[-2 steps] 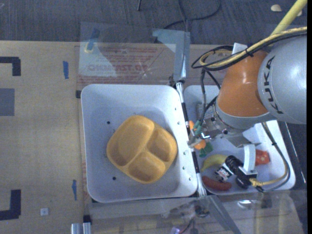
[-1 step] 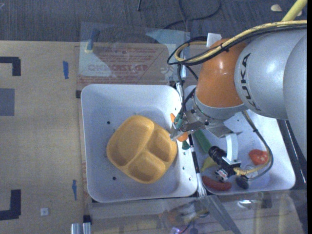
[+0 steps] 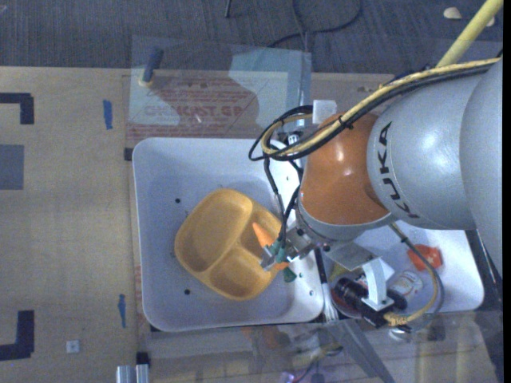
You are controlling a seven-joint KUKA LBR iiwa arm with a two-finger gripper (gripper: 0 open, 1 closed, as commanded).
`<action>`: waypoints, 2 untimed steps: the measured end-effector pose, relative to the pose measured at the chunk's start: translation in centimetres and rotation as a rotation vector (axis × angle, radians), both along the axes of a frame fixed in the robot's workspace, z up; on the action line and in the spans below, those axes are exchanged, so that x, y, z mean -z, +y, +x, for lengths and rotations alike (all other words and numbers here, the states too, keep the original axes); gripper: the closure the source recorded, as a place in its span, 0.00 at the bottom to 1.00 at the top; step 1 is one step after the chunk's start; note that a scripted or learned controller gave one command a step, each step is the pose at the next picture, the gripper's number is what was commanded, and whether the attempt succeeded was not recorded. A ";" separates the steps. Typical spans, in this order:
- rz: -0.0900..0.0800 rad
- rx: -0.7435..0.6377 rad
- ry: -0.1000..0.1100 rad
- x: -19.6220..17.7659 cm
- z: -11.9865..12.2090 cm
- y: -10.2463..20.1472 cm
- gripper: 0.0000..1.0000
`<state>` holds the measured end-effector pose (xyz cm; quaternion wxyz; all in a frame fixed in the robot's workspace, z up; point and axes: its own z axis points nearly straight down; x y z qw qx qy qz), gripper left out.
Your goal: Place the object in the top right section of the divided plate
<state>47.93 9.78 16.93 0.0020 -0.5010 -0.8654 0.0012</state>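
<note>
Over the right rim of the yellow divided plate, the gripper is hovering low, its teal-tipped end lying at the plate's edge. Whether it is clenched or released I cannot tell, since the wrist and the orange band of the arm are covering most of it. Just beyond the gripper, up and to its left, a small orange object is lying slantwise at the plate's right side; it looks to be touching or very nearly touching the tip, but I cannot tell whether it is being held or is already resting on the plate. Another speck of orange is showing right at the tip, too small to name.

Judging from this, the placing step is under way: the object is sitting in or over the plate's right-hand part, close to the section that the task names, though the dividers there are partly hidden by the arm. The plate itself is lying in the left white bin, which is stretching away from the gripper's far side.

If the object is not yet freed, the next move is calling for a release over the right compartment, then a straight lift away without dragging the piece over the rim.
</note>
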 end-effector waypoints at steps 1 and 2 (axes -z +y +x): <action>0.001 -0.202 -0.006 -1.5 6.1 1.2 1.00; 0.001 -0.201 -0.006 -1.5 6.1 1.1 0.00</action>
